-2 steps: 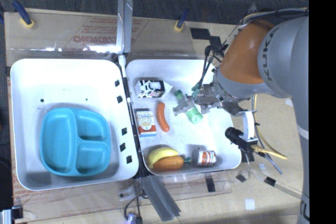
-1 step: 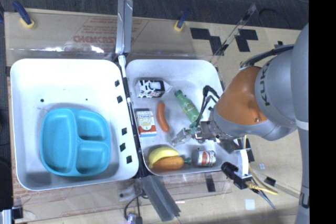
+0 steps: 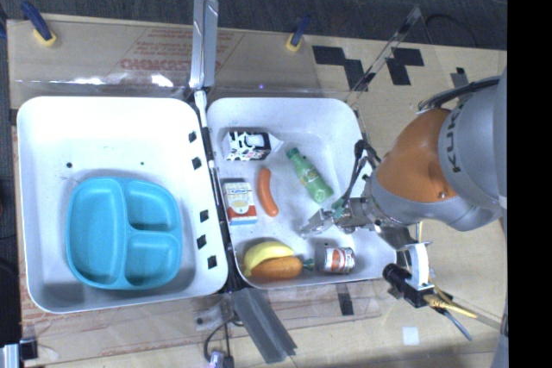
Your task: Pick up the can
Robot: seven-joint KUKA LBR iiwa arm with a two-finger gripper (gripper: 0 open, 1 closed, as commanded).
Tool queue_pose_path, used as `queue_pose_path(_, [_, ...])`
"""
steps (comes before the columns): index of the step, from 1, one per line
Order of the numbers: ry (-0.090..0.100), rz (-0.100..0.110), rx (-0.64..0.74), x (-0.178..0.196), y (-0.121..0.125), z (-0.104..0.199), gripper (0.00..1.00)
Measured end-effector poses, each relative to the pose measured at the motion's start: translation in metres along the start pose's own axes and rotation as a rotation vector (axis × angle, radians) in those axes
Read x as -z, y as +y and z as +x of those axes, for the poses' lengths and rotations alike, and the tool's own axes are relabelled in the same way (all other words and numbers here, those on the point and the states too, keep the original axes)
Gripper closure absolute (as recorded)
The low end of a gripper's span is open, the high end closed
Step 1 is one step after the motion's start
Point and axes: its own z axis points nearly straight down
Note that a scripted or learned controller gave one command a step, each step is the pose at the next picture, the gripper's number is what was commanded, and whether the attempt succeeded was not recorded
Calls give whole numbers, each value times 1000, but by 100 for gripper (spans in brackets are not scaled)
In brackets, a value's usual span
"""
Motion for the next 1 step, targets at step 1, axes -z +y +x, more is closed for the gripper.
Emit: queue_pose_path(1, [-2,-2,-85,0,0,-1,0])
